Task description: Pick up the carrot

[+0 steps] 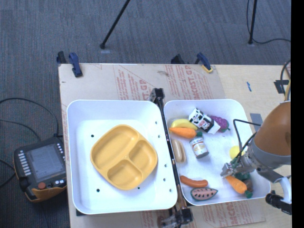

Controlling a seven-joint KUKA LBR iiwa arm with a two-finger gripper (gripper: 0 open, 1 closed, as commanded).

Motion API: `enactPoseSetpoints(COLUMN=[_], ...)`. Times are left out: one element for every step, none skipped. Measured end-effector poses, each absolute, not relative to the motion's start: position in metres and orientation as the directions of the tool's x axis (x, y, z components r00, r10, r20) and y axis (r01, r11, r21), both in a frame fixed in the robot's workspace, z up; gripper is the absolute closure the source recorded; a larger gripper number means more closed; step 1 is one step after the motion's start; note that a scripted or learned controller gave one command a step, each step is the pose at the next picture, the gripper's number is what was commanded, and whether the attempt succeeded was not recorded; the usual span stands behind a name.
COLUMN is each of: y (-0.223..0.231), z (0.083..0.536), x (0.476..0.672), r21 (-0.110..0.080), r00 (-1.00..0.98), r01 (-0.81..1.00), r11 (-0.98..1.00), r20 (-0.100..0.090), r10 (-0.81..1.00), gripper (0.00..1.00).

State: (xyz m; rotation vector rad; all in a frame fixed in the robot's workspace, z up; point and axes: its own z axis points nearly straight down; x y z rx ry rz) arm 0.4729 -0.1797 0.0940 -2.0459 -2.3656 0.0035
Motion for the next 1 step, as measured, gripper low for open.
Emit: enactPoseSetpoints(y=[-0.1234], z=[0.1656], x=[0.4985], r21=[-0.003], r00=[0.006], r01=[1.0], r11=[-0.006], r20=[0.004], r10=[1.0], gripper=[1.0])
